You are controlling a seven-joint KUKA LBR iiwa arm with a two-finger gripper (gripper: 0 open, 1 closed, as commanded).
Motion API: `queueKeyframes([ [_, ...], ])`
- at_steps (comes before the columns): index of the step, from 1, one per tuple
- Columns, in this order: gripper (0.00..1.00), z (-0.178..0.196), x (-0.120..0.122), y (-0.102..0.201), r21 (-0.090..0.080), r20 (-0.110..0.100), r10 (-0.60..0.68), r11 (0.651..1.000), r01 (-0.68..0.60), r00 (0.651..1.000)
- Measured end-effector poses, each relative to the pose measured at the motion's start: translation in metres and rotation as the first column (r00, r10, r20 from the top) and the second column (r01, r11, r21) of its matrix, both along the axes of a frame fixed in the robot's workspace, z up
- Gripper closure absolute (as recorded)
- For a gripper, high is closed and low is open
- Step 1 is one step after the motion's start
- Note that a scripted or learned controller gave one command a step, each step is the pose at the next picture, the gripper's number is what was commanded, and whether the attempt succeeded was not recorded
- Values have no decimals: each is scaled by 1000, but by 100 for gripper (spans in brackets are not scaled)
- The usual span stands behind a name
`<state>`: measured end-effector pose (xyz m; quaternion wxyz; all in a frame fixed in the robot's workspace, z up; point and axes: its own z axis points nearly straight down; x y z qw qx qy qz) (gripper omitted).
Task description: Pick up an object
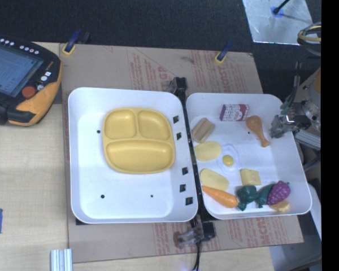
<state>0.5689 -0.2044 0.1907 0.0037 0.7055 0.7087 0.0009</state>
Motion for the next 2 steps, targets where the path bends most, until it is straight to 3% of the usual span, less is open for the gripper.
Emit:
queueKeyframes([
  [1, 100, 45, 36, 59, 5, -2, 6, 1000, -6, 1000],
  [2, 0, 42, 33, 55, 4, -10, 1, 1000, -1, 1000],
])
